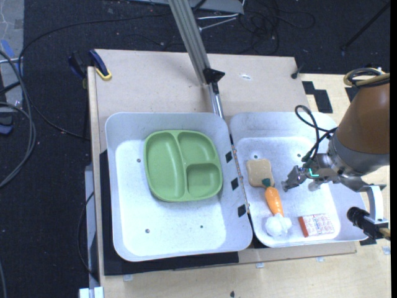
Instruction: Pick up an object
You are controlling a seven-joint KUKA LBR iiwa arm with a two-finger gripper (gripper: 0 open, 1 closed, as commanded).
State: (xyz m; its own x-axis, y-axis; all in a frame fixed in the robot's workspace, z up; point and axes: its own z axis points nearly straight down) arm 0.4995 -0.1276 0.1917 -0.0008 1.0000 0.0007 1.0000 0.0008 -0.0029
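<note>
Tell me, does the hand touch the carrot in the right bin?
Apart. In the camera view, the hand hangs to the right of the carrot, with bare white floor of the right bin visible between them.

**Arm reaching in from the right, hand low over the right bin**

The grey arm (366,143) with its orange band enters from the table's right edge and bends down toward the right bin's middle. Its hand (296,180) points left, hanging just above the bin floor, nothing visible between its fingers.
</note>
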